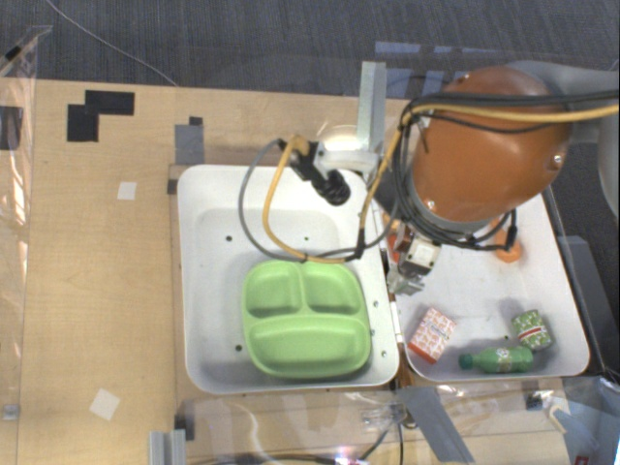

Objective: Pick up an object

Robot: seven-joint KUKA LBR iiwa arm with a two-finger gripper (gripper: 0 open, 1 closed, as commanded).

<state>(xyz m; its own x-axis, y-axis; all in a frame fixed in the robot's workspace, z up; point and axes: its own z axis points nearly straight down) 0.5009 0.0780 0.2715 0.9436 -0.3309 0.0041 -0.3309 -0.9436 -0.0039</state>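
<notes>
Bottle [496,358], box [432,334], can [531,328]: right bin [572,356] | tray [305,318]: left bin [208,260] | fingers [405,277]: cannot tell

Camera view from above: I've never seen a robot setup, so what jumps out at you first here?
The big orange band of the arm dominates the upper right, with cables looping from it over the bins. Next comes the bright green divided tray, lying in the left white bin. In the right white bin sit a red-and-white box, a green bottle on its side and a small green can.
</notes>
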